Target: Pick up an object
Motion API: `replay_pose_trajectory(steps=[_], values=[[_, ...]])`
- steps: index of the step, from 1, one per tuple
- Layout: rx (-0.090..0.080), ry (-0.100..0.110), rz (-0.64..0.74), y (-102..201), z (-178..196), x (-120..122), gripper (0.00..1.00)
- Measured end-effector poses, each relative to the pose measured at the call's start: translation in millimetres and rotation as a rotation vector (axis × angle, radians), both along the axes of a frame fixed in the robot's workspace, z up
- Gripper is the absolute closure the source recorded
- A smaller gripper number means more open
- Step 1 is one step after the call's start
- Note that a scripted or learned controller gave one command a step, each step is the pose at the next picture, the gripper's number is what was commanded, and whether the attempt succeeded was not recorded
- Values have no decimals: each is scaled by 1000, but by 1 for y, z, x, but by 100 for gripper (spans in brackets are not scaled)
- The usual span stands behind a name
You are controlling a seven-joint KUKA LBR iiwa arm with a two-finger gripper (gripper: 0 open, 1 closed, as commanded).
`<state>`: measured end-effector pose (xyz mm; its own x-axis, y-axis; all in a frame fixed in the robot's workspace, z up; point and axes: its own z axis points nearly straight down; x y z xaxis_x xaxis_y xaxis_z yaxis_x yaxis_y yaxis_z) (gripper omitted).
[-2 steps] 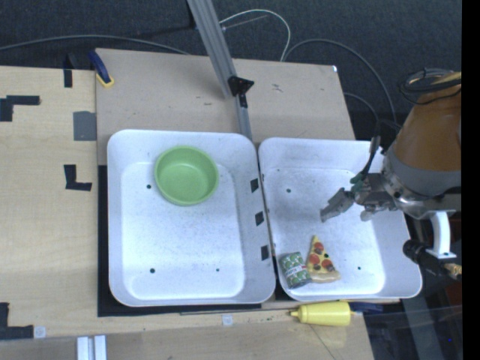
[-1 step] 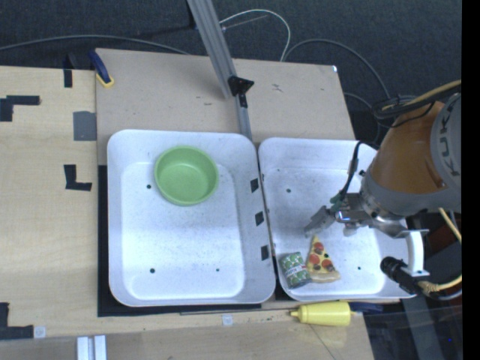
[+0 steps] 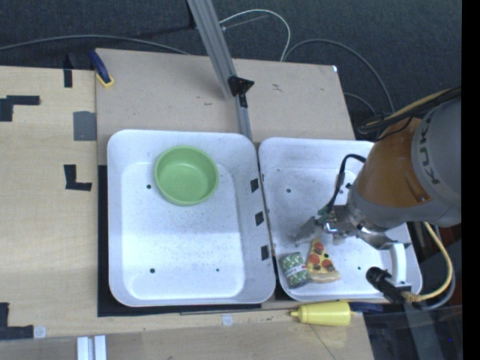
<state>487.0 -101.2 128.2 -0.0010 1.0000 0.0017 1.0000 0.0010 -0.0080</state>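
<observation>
Down in the right-hand bin [image 3: 300,160], near its front wall, lie the two things I could go for: a pizza-slice toy [image 3: 322,263] and, touching its left edge, a small green-patterned packet [image 3: 293,268]. My gripper [image 3: 324,226] hangs just behind the pizza slice, over the bin floor, and I cannot tell from this slanted look how it is set; nothing shows in it.

I judge the slice to be light, flat and fairly stiff, probably smooth plastic, so it could skid on the white floor if I push rather than pinch. Its thin profile gives little to bite on; I would take it across the narrower width, towards the crust end, coming straight down. The packet looks light too, perhaps softer, and a bit thicker, so it may be the easier grab.

Room is tight on the near side: both things sit close to the front wall and the packet is near the left wall by the divider. Behind and to the right the floor is open. A green bowl [image 3: 186,175] sits well apart in the left-hand bin [image 3: 127,276], and a yellow bottle [image 3: 324,313] lies outside, just in front.
</observation>
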Motion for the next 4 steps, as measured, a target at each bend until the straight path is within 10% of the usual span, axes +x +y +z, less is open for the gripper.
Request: replay_pose_trajectory(steps=[1,4], values=[[0,-2,1,0,12,1,100],[0,-7,5,44,107,29,100]])
